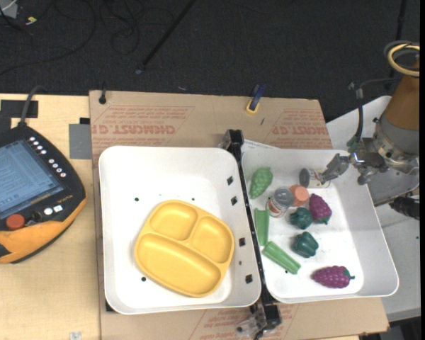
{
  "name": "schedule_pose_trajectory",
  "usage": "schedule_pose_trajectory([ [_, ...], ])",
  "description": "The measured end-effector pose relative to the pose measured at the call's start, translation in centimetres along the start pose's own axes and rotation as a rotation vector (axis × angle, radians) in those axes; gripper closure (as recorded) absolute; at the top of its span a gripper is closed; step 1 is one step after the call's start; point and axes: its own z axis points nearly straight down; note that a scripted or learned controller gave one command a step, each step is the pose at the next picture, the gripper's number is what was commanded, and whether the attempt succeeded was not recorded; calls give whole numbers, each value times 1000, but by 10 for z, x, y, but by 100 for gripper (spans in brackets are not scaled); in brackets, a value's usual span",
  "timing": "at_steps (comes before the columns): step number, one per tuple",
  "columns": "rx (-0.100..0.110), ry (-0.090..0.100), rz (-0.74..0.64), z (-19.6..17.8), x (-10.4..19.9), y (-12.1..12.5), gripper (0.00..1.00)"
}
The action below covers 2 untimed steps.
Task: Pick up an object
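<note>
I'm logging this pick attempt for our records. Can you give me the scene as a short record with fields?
left bin: holds a yellow divided plate
right bin: holds toy food, including two purple grape bunches, green peppers, a small can
gripper: above the right bin's upper part, nothing seen between its fingers
bench left side: a control tablet

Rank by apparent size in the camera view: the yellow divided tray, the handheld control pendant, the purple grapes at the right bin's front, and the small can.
1. Yellow divided tray
2. Control pendant, slightly smaller; partly cropped at the left edge
3. Purple grapes
4. Small can
</note>
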Motion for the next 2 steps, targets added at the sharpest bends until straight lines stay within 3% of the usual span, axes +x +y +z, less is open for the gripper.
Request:
schedule_pose_trajectory([
  [1,-2,2,-4,-15,53,36,0],
  [2,19,3,2,111,46,30,0],
])
